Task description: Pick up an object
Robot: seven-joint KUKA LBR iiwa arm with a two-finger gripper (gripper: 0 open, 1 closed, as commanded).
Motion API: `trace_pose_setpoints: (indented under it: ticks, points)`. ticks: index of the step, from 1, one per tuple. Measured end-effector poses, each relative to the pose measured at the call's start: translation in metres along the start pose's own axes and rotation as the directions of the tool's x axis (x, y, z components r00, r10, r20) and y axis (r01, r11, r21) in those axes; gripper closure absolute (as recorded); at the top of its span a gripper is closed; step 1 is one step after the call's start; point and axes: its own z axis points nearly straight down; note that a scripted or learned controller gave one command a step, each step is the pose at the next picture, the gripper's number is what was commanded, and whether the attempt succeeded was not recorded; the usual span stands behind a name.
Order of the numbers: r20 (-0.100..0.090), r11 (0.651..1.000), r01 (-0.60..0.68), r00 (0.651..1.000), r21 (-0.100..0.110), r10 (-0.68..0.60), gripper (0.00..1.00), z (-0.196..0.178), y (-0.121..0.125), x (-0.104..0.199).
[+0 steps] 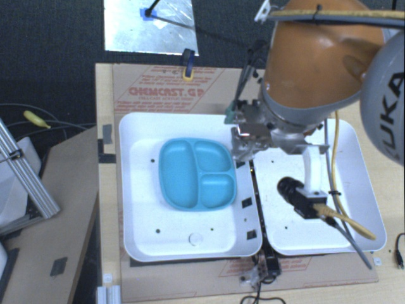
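In the left bin (142, 233) you see the blue divided plate (196, 173).
The hand (243, 145) hangs just beside the plate's right upper rim, near the wall between the bins; you cannot tell its state.

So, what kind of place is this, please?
Probably a robotics lab test bench rather than a kitchen: a grey and orange arm reaches over two white bins, a blue divided plate lies in the left bin, and aluminium framing stands at the left.
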Motion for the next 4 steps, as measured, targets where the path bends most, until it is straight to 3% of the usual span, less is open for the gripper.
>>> trace_pose_setpoints:
  ticks: [1,2,3,4]
  points:
    - [-0.006,1.000,0.007,1.000,-0.014,-0.007,1.00,-0.024,0.001,0.025]
    - [-0.006,1.000,0.001,1.000,-0.018,-0.001,1.00,-0.073,0.001,-0.002]
    - [-0.003,1.000,-0.003,1.000,-0.011,0.003,1.00,-0.038,0.001,-0.069]
    - [-0.004,1.000,0.003,1.000,-0.014,-0.003,1.00,-0.037,0.001,-0.067]
